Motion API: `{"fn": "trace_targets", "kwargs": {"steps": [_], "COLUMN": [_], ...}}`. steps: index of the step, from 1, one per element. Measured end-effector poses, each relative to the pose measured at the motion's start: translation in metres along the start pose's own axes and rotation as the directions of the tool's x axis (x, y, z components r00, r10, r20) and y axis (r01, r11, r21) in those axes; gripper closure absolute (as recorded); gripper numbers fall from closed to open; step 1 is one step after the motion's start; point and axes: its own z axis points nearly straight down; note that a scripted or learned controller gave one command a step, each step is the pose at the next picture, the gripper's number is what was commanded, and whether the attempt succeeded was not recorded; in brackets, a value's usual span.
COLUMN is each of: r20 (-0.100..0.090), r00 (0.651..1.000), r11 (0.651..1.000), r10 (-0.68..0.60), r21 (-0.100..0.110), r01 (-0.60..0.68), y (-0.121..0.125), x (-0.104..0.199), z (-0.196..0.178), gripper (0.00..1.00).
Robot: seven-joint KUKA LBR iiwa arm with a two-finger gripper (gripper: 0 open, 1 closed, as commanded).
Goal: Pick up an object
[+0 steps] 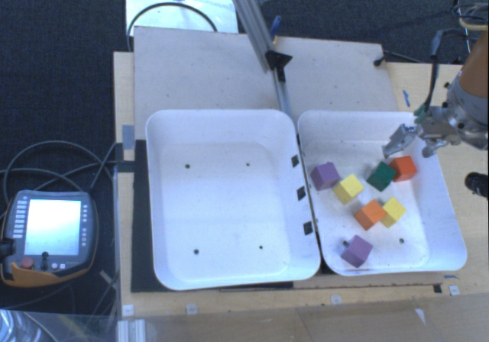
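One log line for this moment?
gripper: above right white bin, nothing visibly held | nearest: red-orange wooden cube, dark green wooden cube

place: robotics lab | cues: teach pendant [47, 239] on dark carpet [61, 66]; two white bins [221, 203] on plywood worktop [229, 73]; cabling

Two bins white: left bin [164, 180], right bin [439, 245]. Small dark dots on floor of left bin.
Right bin blocks: purple block [325, 175] at left; yellow block [349, 188] beside it; green block [380, 176]; red-orange block [404, 168] far right; orange block [370, 214]; second yellow block [393, 211] at its right; second purple block [356, 250] nearest.
Gripper [405, 142] grey metal. Arm [474, 81] grey, orange band.
Bench [359, 314] pale wood tone. Floor [61, 43] dark blue-black carpet.
Pendant [47, 237] at left: grey body, orange lower edge, pale bright screen.
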Motion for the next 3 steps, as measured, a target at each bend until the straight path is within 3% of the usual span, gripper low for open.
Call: {"fn": "trace_targets", "kwargs": {"steps": [1, 3], "r20": [0.000, -0.001], "r00": [1.000, 1.000], "r11": [1.000, 1.000], "r10": [0.000, 0.003], "r21": [0.000, 0.005], "r01": [0.000, -0.003], "y": [0.000, -0.011], "x": [0.000, 0.001], "z": [0.000, 0.095], "gripper": [0.00, 0.00]}}
